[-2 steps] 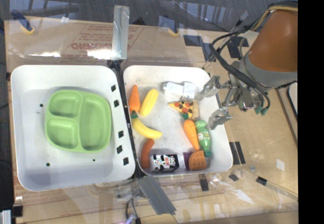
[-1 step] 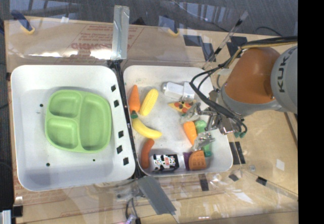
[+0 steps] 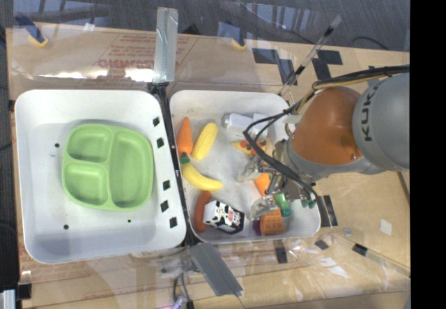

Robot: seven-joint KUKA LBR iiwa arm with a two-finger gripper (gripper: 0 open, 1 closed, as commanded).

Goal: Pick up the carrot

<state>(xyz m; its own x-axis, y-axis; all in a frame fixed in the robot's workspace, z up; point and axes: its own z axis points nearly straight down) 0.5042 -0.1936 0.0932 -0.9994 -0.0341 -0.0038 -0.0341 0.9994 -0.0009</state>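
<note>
The carrot (image 3: 185,136) is orange with a green stalk end and lies along the left wall of the right bin (image 3: 230,100), pointing away from me. My gripper (image 3: 265,185) hangs low over the right half of that bin, well to the right of the carrot and apart from it. A small orange piece (image 3: 261,182) shows right at the gripper, and I cannot make out what it is. The arm's orange band (image 3: 324,126) hides part of the bin's right side.
Two yellow bananas (image 3: 204,140) (image 3: 201,178) lie beside the carrot. A red sausage (image 3: 201,208), a black-and-white carton (image 3: 224,217) and an orange block (image 3: 272,222) sit along the near wall. A white bottle (image 3: 240,119) lies at the back. The left bin holds a green divided plate (image 3: 108,167).
</note>
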